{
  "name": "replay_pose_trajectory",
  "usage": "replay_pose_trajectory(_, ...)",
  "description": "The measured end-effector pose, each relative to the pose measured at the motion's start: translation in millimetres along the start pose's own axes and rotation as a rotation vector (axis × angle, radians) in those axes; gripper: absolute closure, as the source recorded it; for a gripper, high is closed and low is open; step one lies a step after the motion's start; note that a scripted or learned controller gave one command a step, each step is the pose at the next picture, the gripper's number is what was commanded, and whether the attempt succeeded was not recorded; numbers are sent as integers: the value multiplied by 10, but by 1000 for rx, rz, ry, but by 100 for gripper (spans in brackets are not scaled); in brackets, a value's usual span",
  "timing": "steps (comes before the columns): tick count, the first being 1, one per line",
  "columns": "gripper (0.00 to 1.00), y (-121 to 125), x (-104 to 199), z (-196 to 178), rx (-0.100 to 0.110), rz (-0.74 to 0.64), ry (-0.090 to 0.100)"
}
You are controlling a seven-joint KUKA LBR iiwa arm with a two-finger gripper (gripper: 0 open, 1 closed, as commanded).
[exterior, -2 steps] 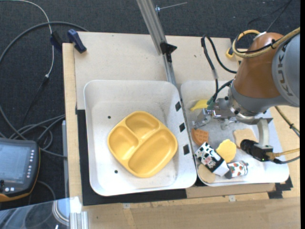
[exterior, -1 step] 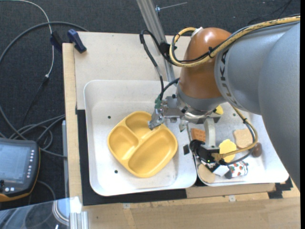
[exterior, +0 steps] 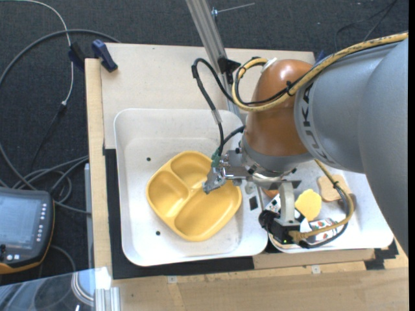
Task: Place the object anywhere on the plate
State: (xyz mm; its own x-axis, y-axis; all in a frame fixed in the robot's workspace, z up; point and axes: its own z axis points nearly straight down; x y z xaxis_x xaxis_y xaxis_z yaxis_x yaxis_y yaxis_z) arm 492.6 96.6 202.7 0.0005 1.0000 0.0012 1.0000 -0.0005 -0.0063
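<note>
Reaching in from the right of the frame, the arm [exterior: 311,122] is seen above the seam between the two bins, its gripper [exterior: 214,181] at the right rim of the yellow divided plate [exterior: 191,196] in the left bin [exterior: 130,173]. Whether the gripper is open or closed cannot be told. A yellow object [exterior: 308,203] is seen among other items in the right bin [exterior: 363,232], apart from the plate.

Partial "KUKA" lettering on grey arm [exterior: 337,118].

Yellow plate [exterior: 193,203], white bin [exterior: 130,173]
</note>
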Motion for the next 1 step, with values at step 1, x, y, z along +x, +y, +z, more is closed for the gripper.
replay_pose_trajectory(1, 0, 14, -2, -3, -3, 1, 0)
